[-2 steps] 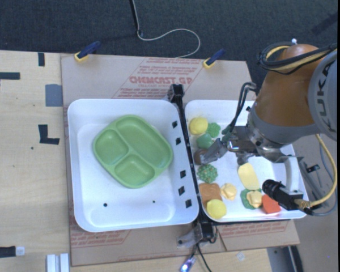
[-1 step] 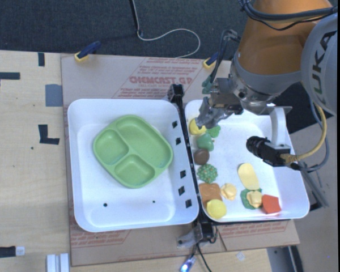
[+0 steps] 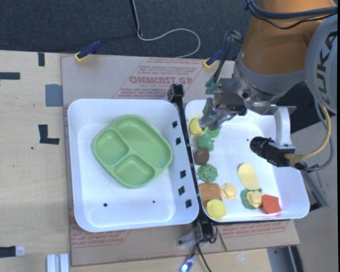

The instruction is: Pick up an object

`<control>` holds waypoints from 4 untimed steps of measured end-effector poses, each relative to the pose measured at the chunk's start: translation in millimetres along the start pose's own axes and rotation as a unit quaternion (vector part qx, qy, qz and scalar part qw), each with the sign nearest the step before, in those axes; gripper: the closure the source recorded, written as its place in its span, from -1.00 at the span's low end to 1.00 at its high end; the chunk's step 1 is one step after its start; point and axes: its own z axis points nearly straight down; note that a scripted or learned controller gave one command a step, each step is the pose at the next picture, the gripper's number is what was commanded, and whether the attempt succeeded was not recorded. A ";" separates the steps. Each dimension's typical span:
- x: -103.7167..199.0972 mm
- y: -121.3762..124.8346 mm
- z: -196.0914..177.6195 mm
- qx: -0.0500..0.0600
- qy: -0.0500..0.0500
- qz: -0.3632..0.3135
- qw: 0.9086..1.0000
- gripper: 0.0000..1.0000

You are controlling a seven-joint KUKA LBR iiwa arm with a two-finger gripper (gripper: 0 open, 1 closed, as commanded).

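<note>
- I see both bins, left (image 3: 79,169) and right (image 3: 289,194), as smooth white plastic with a soft sheen.
- The divided green plate (image 3: 132,150) looks like matt plastic.
- The toy foods (image 3: 229,188) read as smooth plastic to me, some slightly glossy.
- Under the bins lies a flat cardboard sheet (image 3: 124,78), matt brown with red print.
- The counter (image 3: 22,169) looks like pale, matt wood.
- The arm's orange band (image 3: 286,21) is glossy.
</note>
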 end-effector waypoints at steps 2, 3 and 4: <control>107.2 22.6 -85.9 -0.007 0.003 -0.004 1.000 1.00; 45.0 5.7 60.2 0.008 -0.002 0.004 1.000 1.00; 33.7 16.3 -100.6 -0.010 0.002 0.001 1.000 1.00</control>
